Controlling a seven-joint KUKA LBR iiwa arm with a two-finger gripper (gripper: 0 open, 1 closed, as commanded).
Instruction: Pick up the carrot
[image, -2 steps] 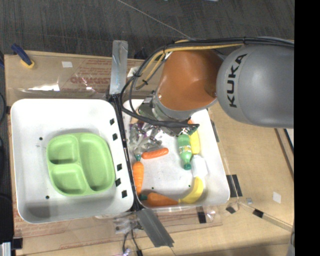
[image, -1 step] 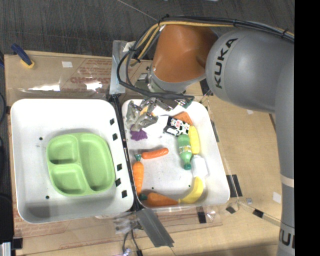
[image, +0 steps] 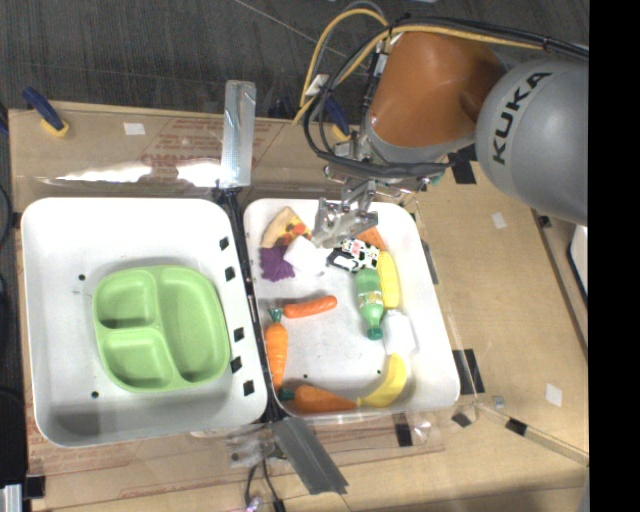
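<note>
**Approach phase: end effector over far end of right bin, no carrot in hand**

Landmark for all positions: the green bottle (image: 369, 300) lying in the right bin (image: 432, 330).

End effector (image: 340, 222) sits up-left of the bottle, over the far end of the bin, just beside a cow-patterned toy (image: 352, 256) and a white block (image: 303, 257). Finger spread: cannot tell; the metal tips merge with clutter beneath. Nothing is visibly gripped between them.

Carrot candidates: several orange carrot-like pieces. One carrot (image: 309, 308) lies just left of the bottle, roughly crosswise, on bare bin floor. A second carrot (image: 276, 350) lies lower-left of the bottle along the bin's left wall. A third orange piece (image: 322, 400) lies below the bottle at the near wall, touching a banana (image: 392, 381).

Judgement: the carrot just left of the bottle is the best target, since it has free floor on both long sides. To do it well, move toward the near side and left from the present pose, turn the wrist so the fingers straddle the carrot's short axis, descend over its middle, and close only once low enough. Avoid nudging the bottle. The wall-side carrot would be riskier: a finger may not fit against the wall.
</note>
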